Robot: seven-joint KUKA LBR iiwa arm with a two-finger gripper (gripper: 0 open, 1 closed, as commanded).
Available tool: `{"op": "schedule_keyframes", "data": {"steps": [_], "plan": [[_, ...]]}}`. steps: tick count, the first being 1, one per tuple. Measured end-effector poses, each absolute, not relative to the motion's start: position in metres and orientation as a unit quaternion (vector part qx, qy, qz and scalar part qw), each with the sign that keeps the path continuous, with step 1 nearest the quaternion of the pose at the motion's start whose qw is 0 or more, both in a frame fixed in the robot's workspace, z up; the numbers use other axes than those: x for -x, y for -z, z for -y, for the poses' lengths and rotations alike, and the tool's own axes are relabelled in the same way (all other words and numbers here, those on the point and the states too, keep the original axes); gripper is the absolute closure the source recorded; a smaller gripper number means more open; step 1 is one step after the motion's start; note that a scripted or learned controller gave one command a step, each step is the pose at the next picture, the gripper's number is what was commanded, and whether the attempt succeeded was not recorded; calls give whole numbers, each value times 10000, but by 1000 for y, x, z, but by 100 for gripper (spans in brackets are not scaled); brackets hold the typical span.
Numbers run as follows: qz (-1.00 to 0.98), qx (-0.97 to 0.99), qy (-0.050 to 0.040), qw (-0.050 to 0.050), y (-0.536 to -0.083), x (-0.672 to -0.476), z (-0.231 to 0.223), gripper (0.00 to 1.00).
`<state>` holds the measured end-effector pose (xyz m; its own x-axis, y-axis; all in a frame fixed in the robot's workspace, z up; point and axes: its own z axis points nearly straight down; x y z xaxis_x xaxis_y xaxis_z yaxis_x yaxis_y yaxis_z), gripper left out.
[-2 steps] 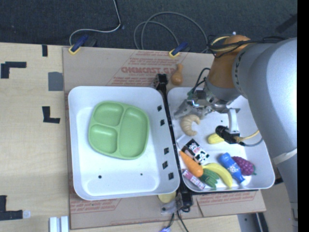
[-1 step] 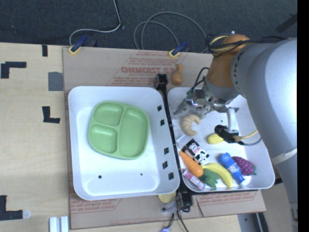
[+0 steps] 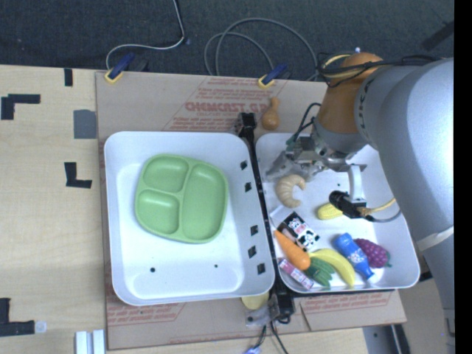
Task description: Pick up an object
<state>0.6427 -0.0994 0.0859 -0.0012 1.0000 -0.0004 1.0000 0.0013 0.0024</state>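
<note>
**Arm poised over croissant in crowded right bin**

The grey KUKA arm reaches in from the right, its gripper [image 3: 295, 167] low over the upper part of the right bin [image 3: 391, 231], just above a toy croissant [image 3: 290, 189]. The step in hand looks like the approach before a grasp: the metal fingers [image 3: 276, 166] point down and left toward the pastry and nothing is seen between them. How far they are spread cannot be told from this slanted view, nor whether a tip touches the croissant.

The croissant, the likeliest target, lies by the bin's left wall, apart from the pile nearer the camera: a carrot [image 3: 292, 249], a banana [image 3: 335, 264], a blue bottle [image 3: 352, 252], purple grapes [image 3: 372, 251] and a small black-and-white box [image 3: 297, 229]. A yellow lemon-like piece [image 3: 330, 212] sits just beside the arm's black cable.

The next move, by this reading, calls for settling squarely around the curved pastry and closing before lifting. The left bin [image 3: 118, 198] holds a green divided plate [image 3: 181, 198].
</note>
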Motion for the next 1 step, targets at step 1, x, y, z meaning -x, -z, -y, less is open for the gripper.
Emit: {"op": "schedule_keyframes", "data": {"steps": [1], "plan": [[-7078,-7064,-6,17,-96,-643,100,100]]}}
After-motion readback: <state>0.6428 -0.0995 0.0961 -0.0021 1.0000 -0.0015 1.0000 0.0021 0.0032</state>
